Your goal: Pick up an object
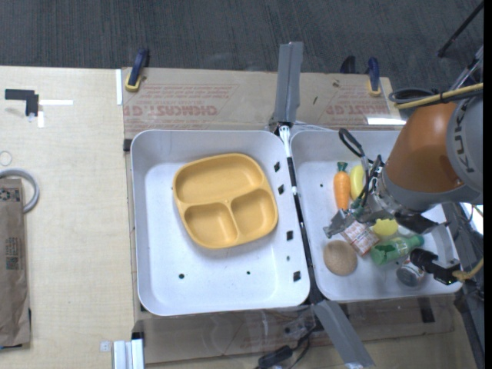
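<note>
**Gripper low among the right bin's clutter**

The gripper point(347, 220) sits low in the right bin point(307, 206), its grey metal fingers reaching toward the bin's left half from under the orange band point(419, 156) of the arm. Whether it is spread or closed cannot be told from this angle, and nothing can be seen caught in it.

Its tip lies touching or just over a small red-and-white packet point(360, 238), which rests tilted near the bin's middle. Just above the tip stand a toy carrot point(341, 190) and a yellow banana-like piece point(357, 180), side by side and lengthwise. Just below it lies a round brown ball point(340, 257) near the bin's front edge. To the right of the packet is a yellow lemon-shaped item point(384, 227), then a green bottle point(397, 250) lying on its side, and beside that a small grey metal can point(409, 274).

The left bin point(154, 267), well apart from the gripper, holds a yellow divided plate point(224, 199) with three compartments, set at a tilt near the bin's middle.
</note>
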Tool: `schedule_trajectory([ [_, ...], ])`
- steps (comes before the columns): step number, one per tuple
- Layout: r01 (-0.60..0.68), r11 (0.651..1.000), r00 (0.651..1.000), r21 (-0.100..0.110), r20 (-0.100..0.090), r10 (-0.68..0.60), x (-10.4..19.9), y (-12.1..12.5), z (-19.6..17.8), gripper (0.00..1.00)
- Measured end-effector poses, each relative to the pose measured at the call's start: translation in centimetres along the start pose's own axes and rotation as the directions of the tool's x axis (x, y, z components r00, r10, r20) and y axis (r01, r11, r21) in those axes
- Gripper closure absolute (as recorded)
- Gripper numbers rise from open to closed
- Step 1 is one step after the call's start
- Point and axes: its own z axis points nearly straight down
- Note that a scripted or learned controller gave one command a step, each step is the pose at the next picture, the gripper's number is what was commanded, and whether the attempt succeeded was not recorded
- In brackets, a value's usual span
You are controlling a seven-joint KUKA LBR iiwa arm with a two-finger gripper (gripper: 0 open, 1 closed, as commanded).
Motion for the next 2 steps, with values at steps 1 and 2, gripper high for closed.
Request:
schedule_trajectory([
  [1,0.159,0.987,0.987,-0.002,0.001,-0.159,-6.06,6.84,1.72,0.00],
  [2,0.153,0.988,0.988,-0.004,0.003,-0.153,-6.28,6.82,0.74,1.00],
])
